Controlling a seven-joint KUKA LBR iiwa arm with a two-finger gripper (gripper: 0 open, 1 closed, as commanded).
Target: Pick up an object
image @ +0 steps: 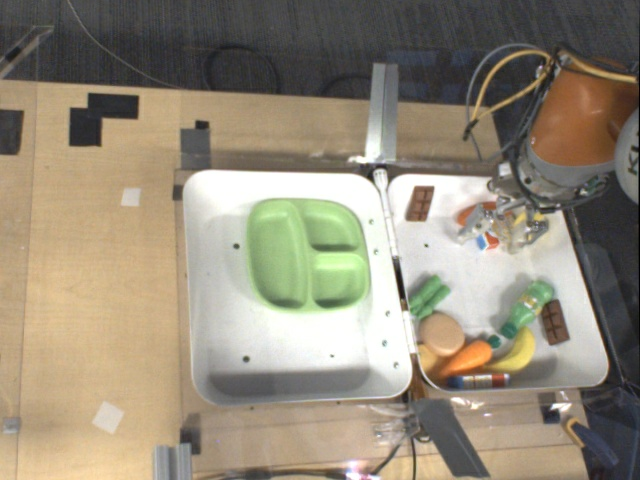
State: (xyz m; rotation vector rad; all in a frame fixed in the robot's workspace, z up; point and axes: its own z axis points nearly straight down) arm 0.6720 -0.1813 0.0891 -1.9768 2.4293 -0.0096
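One gripper [512,226] hovers low over the right bin [590,368], beside a small orange-and-blue object [476,222]; its opening cannot be told. The left bin [210,298] holds a green tray [305,253].

A divided tray [305,253] is set in the left bin [215,368]. In the right bin [585,363], a bar [419,203] is placed at upper left, while a carrot [466,357], banana [515,353] and bottle [526,306] are clustered lower right.

A green divided plate [306,253] lies in the left white bin [215,358]. Both bins sit on a pale wooden tabletop [90,298] bearing black squares [98,116]. Dark carpet [250,18] lies beyond, crossed by a thin cable [100,43].
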